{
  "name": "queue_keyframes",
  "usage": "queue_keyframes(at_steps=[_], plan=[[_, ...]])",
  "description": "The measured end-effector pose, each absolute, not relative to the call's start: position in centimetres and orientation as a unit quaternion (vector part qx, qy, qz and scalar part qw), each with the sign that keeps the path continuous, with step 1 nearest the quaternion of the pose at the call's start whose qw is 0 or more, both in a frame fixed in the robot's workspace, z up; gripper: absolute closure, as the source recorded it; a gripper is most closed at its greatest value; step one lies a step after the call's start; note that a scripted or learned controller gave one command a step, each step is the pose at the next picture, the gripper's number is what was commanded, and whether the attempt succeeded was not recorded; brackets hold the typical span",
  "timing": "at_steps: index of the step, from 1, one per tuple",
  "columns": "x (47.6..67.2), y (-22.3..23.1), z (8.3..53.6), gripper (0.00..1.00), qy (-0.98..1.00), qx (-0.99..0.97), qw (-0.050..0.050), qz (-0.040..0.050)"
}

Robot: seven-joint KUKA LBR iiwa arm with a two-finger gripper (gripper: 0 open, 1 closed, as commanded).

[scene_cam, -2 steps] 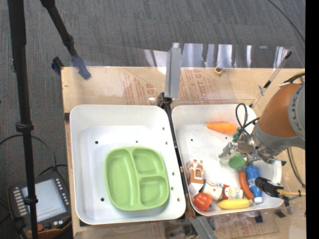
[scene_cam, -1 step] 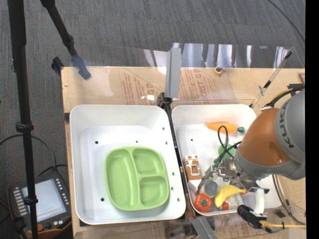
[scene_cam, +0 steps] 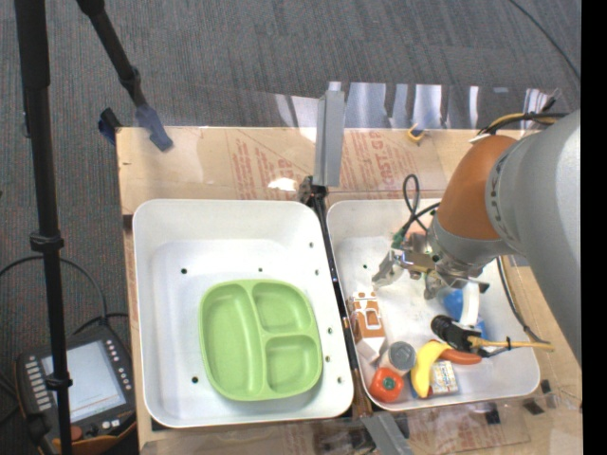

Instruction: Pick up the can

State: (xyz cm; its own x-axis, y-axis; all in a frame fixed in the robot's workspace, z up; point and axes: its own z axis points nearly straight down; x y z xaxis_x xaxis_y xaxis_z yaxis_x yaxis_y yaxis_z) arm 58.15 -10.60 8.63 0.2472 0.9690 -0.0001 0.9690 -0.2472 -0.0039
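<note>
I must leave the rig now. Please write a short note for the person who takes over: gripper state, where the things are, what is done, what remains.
Gripper: over the upper part of the right bin, holding nothing.
Can: grey top, near the right bin's front edge, between the tomato and the banana. Not picked up yet.
Left bin: holds the green divided plate.
Left to do: move the gripper forward to the can, grasp it, lift it.

Robot lab: tripod [scene_cam: 38, 207], teach pendant [scene_cam: 71, 382], two bins [scene_cam: 156, 226] on bench.
</note>
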Motion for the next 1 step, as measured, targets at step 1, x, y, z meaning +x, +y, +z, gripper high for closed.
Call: queue_keyframes(at_steps=[1], plan=[[56.67, -7.07, 18.69, 0.00, -0.616, -0.788, 0.001, 0.0009]])
